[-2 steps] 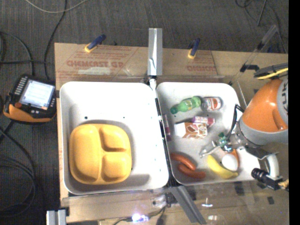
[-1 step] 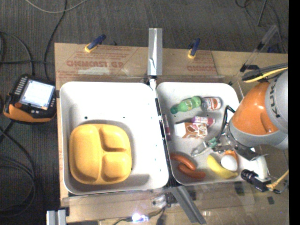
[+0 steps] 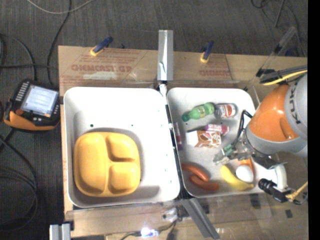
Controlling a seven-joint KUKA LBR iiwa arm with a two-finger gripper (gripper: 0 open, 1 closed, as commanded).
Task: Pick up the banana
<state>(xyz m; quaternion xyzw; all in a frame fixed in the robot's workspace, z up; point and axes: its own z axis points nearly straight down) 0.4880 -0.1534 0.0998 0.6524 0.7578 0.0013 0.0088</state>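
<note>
The yellow banana (image 3: 233, 179) lies in the right bin (image 3: 176, 109), near its front right corner. A white round object (image 3: 244, 173) rests against its upper side. My gripper (image 3: 226, 153) hangs just above and slightly left of the banana, reaching in from the grey arm with its orange band (image 3: 270, 120) on the right. Nothing is visibly held in it. The arm's body hides the bin's right wall.
Also in the right bin are a green bottle (image 3: 198, 111), a small can (image 3: 226, 110), a snack packet (image 3: 208, 136) and red sausages (image 3: 199, 177) left of the banana. A yellow compartment tray (image 3: 106, 162) sits in the left bin (image 3: 70, 101). A handheld pendant (image 3: 32, 105) lies off the bench to the left.
</note>
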